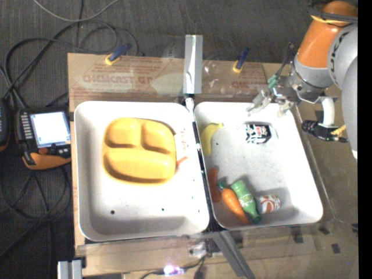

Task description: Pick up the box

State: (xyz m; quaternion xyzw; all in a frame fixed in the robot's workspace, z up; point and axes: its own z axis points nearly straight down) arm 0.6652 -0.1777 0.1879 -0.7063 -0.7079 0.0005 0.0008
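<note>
From the one camera above the bench, we see the arm (325, 39) reaching in from the right, its gripper (271, 100) hanging over the far edge of the right bin (302, 167). Its two pale fingers (258, 102) look spread apart, with nothing between them, so we judge it open and carrying nothing.

The box (257, 132) we are after is a small dark carton with white markings. It lies on the floor of the right bin near the far wall, just below the gripper and a little toward us, apart from everything else. That clear space around it should give the fingers room to close on either side, and we think the arm is poised there because a short drop would bring it onto the box.

Beside the box, against the bin's left wall, lies a banana (208, 137). The near left corner of the same bin is crowded: a carrot (231, 201), a green bottle (244, 195) leaning over it, and a small can (268, 203) on its side, all well apart from the box.

In the left bin (87, 214) a yellow divided tray (139, 150) lies flat, playing no part in the pick.
</note>
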